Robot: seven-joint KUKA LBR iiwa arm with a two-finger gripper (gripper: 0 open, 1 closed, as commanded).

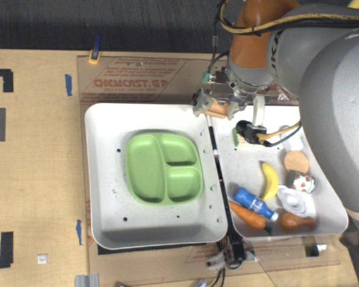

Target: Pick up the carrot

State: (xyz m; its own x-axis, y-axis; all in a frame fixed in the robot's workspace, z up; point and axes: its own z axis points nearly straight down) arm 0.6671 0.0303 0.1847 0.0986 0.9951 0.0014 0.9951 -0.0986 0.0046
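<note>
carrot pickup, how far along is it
Nothing looks done yet: the carrot lies in the right bin near its front edge, beside the blue bottle. In hand: the gripper sits high over the bins' dividing edge at the back, well away from it. Left: reach, grasp, lift.

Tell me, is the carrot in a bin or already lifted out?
In a bin. The carrot lies flat in the right bin, near its front edge beside a blue bottle. The claw is far from it.
</note>
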